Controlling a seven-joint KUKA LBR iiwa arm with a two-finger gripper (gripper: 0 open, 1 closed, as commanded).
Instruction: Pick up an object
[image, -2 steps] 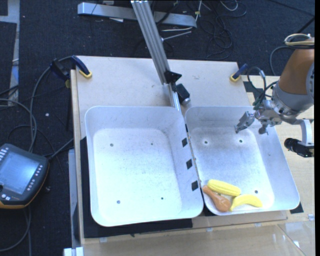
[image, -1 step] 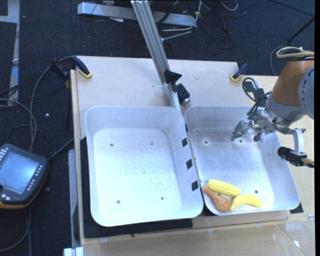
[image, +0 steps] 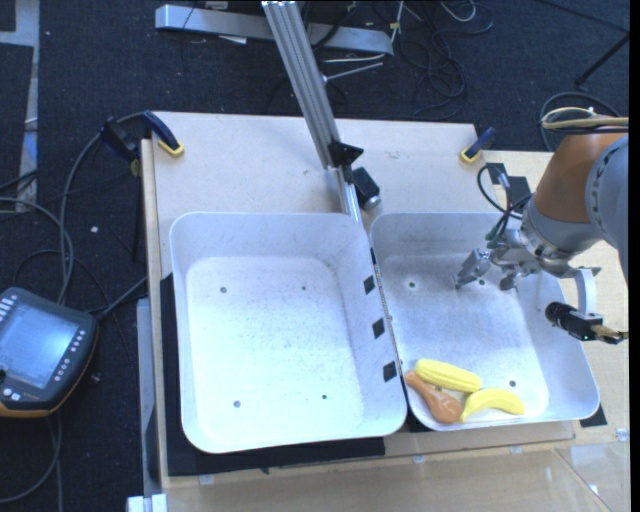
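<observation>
Camera view: end effector (image: 487, 277) fingers apparently spread, empty, arm (image: 585, 195) cut off at right.

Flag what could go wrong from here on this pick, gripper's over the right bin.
1. The gripper sits open over bare floor near the back of the right bin, well away from the objects; closing here would likely grab nothing.
2. The yellow corn-like piece, banana and orange piece lie bunched together at the bin's front wall, so a grasp may catch two, or the fingers may hit the wall.
</observation>
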